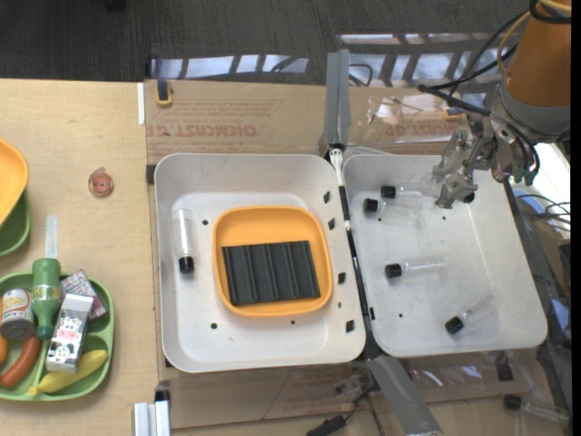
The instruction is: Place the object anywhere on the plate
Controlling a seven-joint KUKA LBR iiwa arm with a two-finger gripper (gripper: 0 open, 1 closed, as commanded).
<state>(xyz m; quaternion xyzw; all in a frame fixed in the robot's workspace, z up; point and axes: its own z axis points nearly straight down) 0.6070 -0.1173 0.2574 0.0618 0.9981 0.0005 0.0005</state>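
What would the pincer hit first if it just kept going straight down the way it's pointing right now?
Probably the clear vial with a black cap lying just below and left of the pincer, or the bare floor of the right bin beside it. Height is hard to judge from this slanted view.

Grey arm with orange band (545, 53) cut off by top and right edges. Tool (451, 189) small, cluttered with cables; finger state unreadable. Clear plastic vials with black caps (413, 268) nearly vanish against the white bin. Orange bowl (9, 184) cropped at left edge.
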